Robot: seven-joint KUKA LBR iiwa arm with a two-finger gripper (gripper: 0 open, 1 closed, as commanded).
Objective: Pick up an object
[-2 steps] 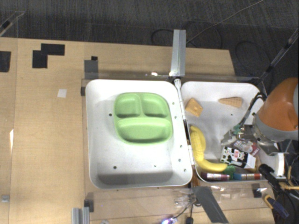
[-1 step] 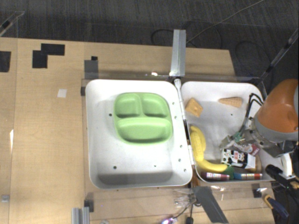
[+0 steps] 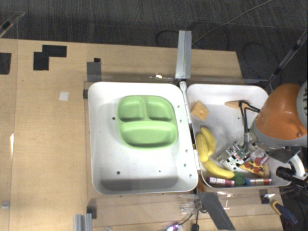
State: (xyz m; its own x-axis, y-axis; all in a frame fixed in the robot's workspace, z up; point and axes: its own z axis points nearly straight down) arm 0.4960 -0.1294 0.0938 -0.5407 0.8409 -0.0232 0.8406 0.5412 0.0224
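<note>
A green divided plate (image 3: 146, 121) is seen lying in the left bin (image 3: 103, 179), while the arm's gripper (image 3: 239, 154) is lowered into the right bin (image 3: 217, 95) beside it. In that right bin, bananas (image 3: 207, 150) are piled just beside the gripper, with a tan block (image 3: 199, 111) further back and markers (image 3: 240, 181) along the front wall. Whether the jaws are released or clenched cannot be told.
</note>
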